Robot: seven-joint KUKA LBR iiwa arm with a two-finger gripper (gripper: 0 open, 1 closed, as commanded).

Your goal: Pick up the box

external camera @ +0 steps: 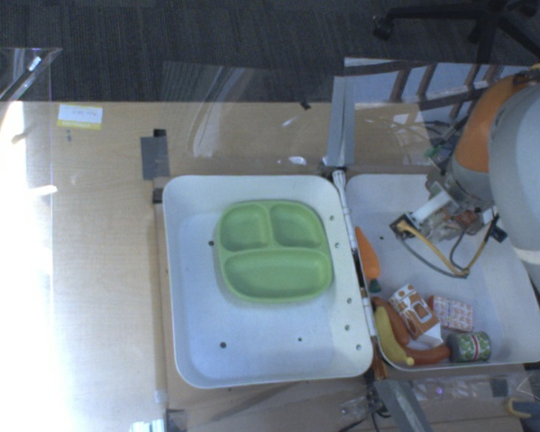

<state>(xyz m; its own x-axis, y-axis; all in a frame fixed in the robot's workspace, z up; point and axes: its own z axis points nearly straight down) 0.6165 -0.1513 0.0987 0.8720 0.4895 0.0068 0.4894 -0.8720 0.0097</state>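
Note:
The box [414,310], small and white with red and orange print, lies near the front of the right bin [520,333]. It rests among a banana [387,334], a red sausage [424,356] and a flat red-patterned packet [454,313]. My gripper [458,217] hangs over the back of the right bin, well behind the box and apart from it. The grey arm with its orange band comes in from the right edge.
A green can [469,345] lies at the right bin's front. An orange carrot [369,256] lies along that bin's left wall. The left bin [196,350] holds a green divided plate [274,250].

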